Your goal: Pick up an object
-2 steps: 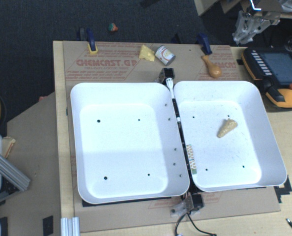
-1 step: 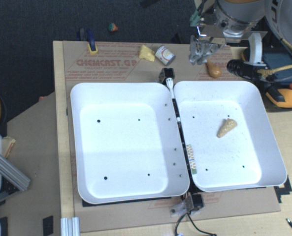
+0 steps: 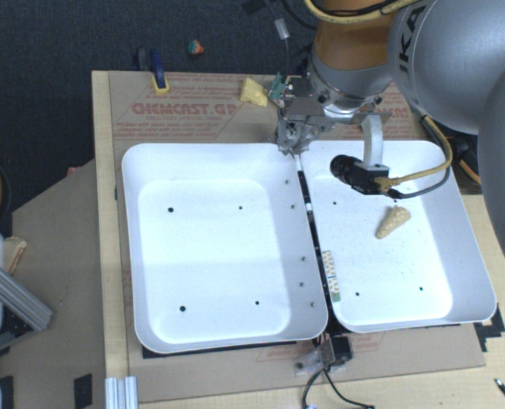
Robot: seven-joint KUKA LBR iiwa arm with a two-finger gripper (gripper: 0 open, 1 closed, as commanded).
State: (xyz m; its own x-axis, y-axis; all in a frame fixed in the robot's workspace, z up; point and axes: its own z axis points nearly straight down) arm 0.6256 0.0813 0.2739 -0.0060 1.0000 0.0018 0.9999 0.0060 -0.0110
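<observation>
A small tan, cone-shaped object [image 3: 393, 222] lies in the right bin [image 3: 439, 288], a little right of its middle. My gripper [image 3: 293, 141] hangs at the far end of the seam between the two bins, well to the upper left of the tan object. I see nothing in its grasp. The grey arm with its orange band comes in from the top right and hides the right bin's far corner.
The left bin [image 3: 150, 186] shows only its white floor. A yellow scrap [image 3: 254, 92] and a blue-yellow clamp [image 3: 157, 72] lie on the board behind the bins. A black fitting with a tan cable [image 3: 358, 174] hangs from the arm over the right bin.
</observation>
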